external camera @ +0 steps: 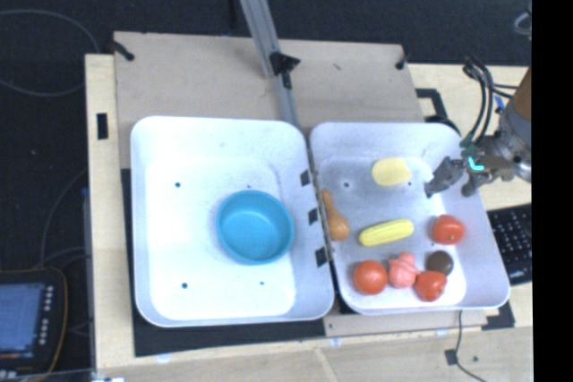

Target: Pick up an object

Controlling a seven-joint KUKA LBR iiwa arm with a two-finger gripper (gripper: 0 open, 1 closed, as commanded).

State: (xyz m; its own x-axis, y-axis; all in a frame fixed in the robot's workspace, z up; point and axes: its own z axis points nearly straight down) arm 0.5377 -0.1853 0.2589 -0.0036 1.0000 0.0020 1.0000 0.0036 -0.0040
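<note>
The right bin (pixel 407 139) is seen to hold several small toy foods: a pale yellow rounded piece (pixel 391 172), a yellow corn-like piece (pixel 386 233), an orange carrot-like piece (pixel 334 216), three red tomato-like pieces (pixel 448 230) (pixel 370 276) (pixel 431 284), a pink lumpy piece (pixel 404 269) and a dark brown round piece (pixel 439 261).

The jaws (pixel 455 177) are seen over the bin's right part, spread apart w. nothing between them. The pale yellow piece lies to their left, near but apart. The upper red tomato lies just below them, not touched. The other pieces are further down & left.

The arm is cut off at the right edge. The dark fingers are small and blurred, so their tips are hard to make out. A blue bowl (pixel 256 225) is in the left bin (pixel 179 157), well apart from the jaws.
</note>
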